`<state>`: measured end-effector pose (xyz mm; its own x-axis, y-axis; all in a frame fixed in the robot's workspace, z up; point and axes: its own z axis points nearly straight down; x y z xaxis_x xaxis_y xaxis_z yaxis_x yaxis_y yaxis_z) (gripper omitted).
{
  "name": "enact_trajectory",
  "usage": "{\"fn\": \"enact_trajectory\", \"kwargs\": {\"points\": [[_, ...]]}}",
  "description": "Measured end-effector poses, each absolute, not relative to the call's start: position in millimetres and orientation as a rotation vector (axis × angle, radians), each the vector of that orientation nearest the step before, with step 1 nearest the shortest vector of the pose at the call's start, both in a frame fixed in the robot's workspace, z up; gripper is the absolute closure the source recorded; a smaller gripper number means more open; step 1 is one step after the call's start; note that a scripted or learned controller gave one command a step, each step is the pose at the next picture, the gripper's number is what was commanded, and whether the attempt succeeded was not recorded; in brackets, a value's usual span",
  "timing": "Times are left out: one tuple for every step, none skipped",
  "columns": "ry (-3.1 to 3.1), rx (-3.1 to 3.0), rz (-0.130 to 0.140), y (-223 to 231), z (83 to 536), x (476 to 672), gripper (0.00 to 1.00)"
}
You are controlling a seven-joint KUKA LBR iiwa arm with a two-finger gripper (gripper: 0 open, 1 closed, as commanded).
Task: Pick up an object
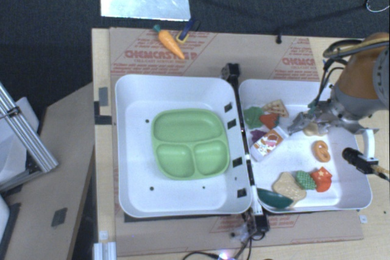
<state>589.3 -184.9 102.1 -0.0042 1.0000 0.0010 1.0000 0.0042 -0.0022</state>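
1. Red lettering on the board (152, 53) under the bins reads "CHEMCAST"; the rest is too faint to read.
2. My gripper (309, 123) hangs low in the right bin (359, 192), beside the pretzel (321, 151); its grip state I cannot tell.
3. The small red-and-white packet (267, 142) carries print too small to read.
4. My arm (364, 79) is cut off at the right.

Two bins side by side on the bench (103, 131). Left bin (131, 192): a tray (190, 143) at its middle. Right bin (356, 189): a carton (266, 143) near the left wall, a pretzel (321, 151) to its right, a cracker (275, 108) behind. A carrot (170, 44) lies behind the left bin.
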Motion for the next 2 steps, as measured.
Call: {"fn": "enact_trajectory", "kwargs": {"points": [[-2.228,-2.221,-0.002,-185.4,87.0,591.2,0.0],[-2.235,-2.228,-0.008,-186.7,100.1,593.7,1.0]]}}
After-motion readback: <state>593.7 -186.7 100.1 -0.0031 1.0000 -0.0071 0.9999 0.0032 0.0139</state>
